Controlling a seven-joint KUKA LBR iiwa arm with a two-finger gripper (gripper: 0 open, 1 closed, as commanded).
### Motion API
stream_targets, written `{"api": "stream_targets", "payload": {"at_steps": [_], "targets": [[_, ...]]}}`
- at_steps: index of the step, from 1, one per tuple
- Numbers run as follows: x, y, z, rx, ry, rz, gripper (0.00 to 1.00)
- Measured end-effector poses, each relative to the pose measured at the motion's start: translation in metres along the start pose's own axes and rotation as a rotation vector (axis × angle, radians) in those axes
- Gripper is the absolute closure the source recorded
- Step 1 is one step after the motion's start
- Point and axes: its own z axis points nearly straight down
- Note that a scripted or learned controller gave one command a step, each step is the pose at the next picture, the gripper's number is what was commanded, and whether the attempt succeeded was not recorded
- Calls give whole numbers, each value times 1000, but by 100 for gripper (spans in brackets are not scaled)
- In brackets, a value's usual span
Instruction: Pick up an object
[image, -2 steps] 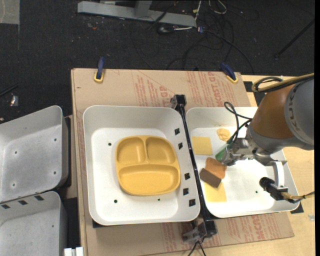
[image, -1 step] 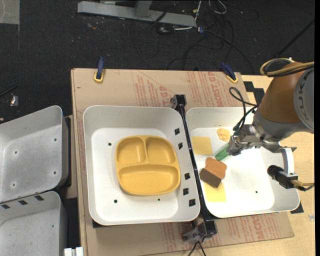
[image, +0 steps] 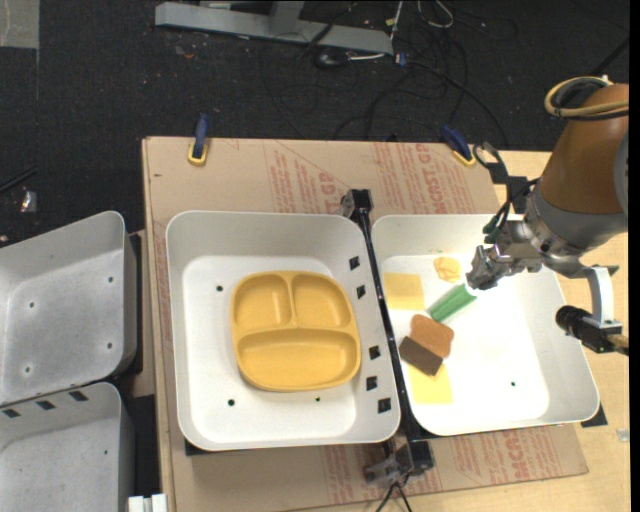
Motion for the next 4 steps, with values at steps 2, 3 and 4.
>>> {"api": "stream_targets", "payload": {"at_steps": [2,3,4], "targets": [[57,5,-3,6,3,-4,100],[114,18,7,6,3,-5,100],[169,33,13,6,4,-5,100]]}}
